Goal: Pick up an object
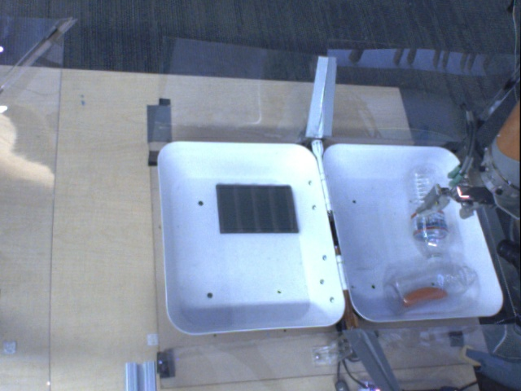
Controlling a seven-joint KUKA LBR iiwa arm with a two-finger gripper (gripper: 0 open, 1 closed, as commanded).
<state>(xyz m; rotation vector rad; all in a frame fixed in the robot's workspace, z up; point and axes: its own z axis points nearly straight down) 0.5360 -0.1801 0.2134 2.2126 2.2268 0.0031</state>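
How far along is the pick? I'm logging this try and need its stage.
Done: the gripper has reached into the right bin, above a clear plastic bottle. In hand: nothing visibly held. Left: grasping and lifting; the bottle and a clear tube with an orange piece lie in the bin.

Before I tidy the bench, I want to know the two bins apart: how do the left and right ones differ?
The left bin holds a dark ridged mat lying flat; the right bin holds see-through plastic things, one with an orange piece inside. The claw is over the right bin, not the left. The left bin looks wider in this slanted view. Both are shallow and white.
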